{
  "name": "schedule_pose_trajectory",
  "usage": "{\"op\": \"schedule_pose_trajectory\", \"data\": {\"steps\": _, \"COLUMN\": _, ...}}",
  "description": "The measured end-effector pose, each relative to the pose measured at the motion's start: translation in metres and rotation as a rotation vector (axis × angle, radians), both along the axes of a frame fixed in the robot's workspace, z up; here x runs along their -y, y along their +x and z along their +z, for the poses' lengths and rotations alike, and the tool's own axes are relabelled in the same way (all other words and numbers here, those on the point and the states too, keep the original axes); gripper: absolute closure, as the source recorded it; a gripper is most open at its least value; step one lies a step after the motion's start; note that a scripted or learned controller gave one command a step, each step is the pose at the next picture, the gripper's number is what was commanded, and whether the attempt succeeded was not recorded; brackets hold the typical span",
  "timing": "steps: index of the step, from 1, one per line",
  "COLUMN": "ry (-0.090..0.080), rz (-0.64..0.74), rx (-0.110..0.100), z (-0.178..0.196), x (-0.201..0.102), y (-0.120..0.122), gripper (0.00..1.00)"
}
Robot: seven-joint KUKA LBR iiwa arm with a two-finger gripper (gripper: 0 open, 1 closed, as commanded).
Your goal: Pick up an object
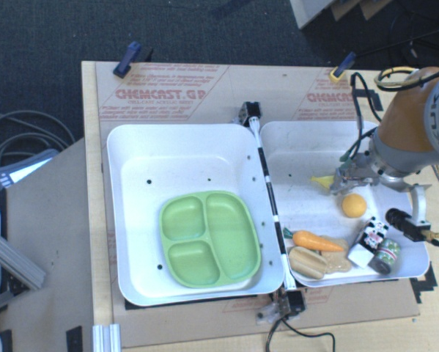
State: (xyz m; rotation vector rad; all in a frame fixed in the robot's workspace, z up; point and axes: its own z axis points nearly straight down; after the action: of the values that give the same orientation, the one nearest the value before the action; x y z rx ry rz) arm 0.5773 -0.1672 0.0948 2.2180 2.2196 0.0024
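Arm reaches into right bin [278,141], gripper [349,179] low near its middle, just above orange ball [354,206]; can't tell whether fingers are open or closed, nothing visibly held. Yellow piece [322,182] just beside gripper. Carrot [318,241], bread roll [308,262], dark can [386,255] along bin's near edge. Green divided plate [208,238] in left bin [131,152].

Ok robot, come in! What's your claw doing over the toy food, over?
Gripper low in right bin, beside yellow piece. Nothing seen held. Orange ball just below it; carrot and bread further front.
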Motion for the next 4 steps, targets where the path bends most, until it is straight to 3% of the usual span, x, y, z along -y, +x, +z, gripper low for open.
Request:
{"op": "schedule_pose_trajectory", "data": {"steps": 1, "ry": 0.000, "rz": 0.000, "rx": 0.000, "z": 0.000, "x": 0.000, "y": 0.000, "gripper": 0.00}}
{"op": "schedule_pose_trajectory", "data": {"steps": 2, "ry": 0.001, "rz": -0.002, "rx": -0.005, "z": -0.010, "x": 0.038, "y": -0.045, "gripper": 0.00}}
{"op": "schedule_pose_trajectory", "data": {"steps": 3, "ry": 0.002, "rz": 0.001, "rx": -0.002, "z": -0.010, "x": 0.021, "y": 0.055, "gripper": 0.00}}
{"op": "schedule_pose_trajectory", "data": {"steps": 4, "ry": 0.001, "rz": -0.002, "rx": -0.004, "z": -0.010, "x": 0.035, "y": -0.022, "gripper": 0.00}}
